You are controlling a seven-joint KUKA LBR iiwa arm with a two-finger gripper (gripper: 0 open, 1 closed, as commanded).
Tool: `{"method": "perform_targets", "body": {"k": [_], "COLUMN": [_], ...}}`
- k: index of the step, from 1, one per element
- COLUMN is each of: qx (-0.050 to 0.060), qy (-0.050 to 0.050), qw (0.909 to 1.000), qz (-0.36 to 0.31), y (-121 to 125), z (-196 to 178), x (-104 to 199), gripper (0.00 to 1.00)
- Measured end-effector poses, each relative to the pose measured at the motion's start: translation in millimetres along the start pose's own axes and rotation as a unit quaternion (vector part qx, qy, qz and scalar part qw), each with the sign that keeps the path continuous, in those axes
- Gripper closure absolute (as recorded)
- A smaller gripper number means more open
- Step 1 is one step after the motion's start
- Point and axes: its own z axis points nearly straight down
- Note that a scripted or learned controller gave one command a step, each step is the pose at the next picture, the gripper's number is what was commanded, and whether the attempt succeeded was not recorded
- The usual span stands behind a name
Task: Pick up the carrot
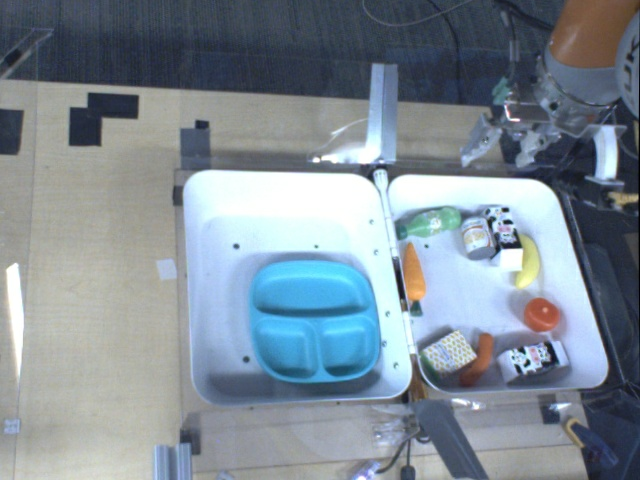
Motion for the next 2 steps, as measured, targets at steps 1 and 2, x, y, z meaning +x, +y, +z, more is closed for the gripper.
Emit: {"method": "perform_targets", "body": {"k": [1, 2], "qx": [-0.002, -0.006], "qy": [0.000, -0.001], "qw": [0.9851, 0.9849], "qz": [-0.172, -0.173], "y": [1, 3], "z": [-25, -38], "x": [19, 20], "gripper": [0.00, 1.00]}}
